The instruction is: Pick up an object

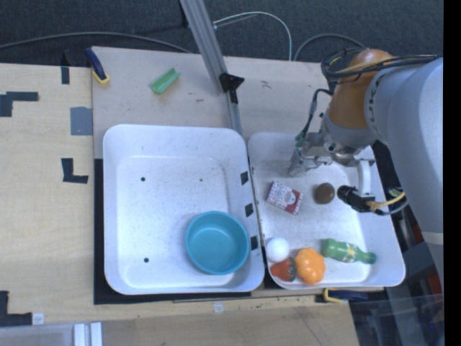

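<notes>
Overhead slanted view of the bench (43,193) with two shallow white bins side by side. The left bin (144,157) carries a blue bowl (217,242) in its near right corner. The right bin (274,153) carries the graspable objects: a small red carton (283,197) near its centre, a dark brown ball (324,192) just right of the carton, a green bottle (347,251) lying on its side toward the near right, and, grouped at the near edge, a white ball (277,249), an orange pepper-like piece (310,265) and a small red piece (284,269) touching one another.

The arm (403,121), grey with an orange band (353,96), reaches in from the right. Its gripper (297,164) hangs over the far part of the right bin, fingers pointing down toward the bin floor. Whether the fingers stand wide or narrow cannot be told from this angle; nothing is seen between them. The red carton lies nearest, just below and slightly left of the fingertips, apart from them; the brown ball lies below and to their right.

On the bench beyond the bins lies a green block (164,81); a grey pole (205,38) crosses the far side.
</notes>
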Controlling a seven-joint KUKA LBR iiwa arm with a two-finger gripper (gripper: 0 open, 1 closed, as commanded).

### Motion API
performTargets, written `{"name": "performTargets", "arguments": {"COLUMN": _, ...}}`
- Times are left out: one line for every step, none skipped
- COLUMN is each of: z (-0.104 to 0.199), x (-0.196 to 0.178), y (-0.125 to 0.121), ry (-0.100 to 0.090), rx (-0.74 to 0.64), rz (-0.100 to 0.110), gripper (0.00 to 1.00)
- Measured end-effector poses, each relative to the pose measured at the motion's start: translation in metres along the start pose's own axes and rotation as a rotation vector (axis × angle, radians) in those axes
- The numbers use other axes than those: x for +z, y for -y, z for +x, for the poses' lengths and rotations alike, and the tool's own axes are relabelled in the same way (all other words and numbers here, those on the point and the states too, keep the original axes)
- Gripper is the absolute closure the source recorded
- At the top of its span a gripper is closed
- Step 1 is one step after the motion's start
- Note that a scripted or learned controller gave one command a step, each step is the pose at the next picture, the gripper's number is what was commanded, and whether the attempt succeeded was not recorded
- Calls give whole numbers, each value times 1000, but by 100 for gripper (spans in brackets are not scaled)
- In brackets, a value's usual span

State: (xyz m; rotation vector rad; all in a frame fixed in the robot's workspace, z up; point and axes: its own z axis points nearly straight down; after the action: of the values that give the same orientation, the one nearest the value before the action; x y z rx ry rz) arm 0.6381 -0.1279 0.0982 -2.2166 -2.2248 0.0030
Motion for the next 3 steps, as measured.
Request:
{"name": "performTargets", "arguments": {"z": -1, "x": -44, "y": -7, "ry": 0, "rx": 2, "rz": -5, "gripper": 100}}
{"name": "performTargets", "arguments": {"z": 6, "x": -97, "y": 0, "ry": 0, "rx": 1, "rz": -5, "gripper": 100}}
{"name": "performTargets", "arguments": {"z": 9, "x": -140, "y": -2, "ry": 0, "rx": 1, "rz": -6, "gripper": 100}}
